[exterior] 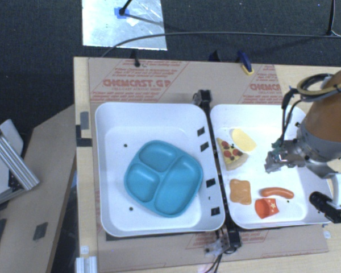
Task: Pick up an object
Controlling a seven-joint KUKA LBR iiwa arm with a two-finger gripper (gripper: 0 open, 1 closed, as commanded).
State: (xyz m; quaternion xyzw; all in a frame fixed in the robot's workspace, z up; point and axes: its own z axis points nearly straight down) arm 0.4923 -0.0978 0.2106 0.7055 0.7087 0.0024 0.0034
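You have the gripper (278, 159) low over the right bin (256, 117), near its 3 o'clock wall, with the arm (329, 124) coming in from the right; whether it is open or closed you cannot tell, for it reads as a dark knot under the wrist. The candidates lie just beside it: a sausage (277, 193) at its 6 o'clock, a red piece (266, 208) below that, an orange piece (240, 191) at its 8 o'clock, and a pizza slice (232, 152) touching a yellow piece (243, 140) at its 9 to 10 o'clock. The left bin (111, 152) holds a blue tray (163, 177), well apart from the arm. Watch the spacing; the sausage and red piece sit so near each other that a descent between them could, I judge, nudge both and catch neither; the sausage looks round and may roll off a closing grip; the pizza and yellow piece overlap, so a grasp there might drag two things or slip. The wall close by could foul the wrist. The arm is cut off at the right edge; what lies directly beneath the gripper is hidden; the small pieces are too blurred to name surely.
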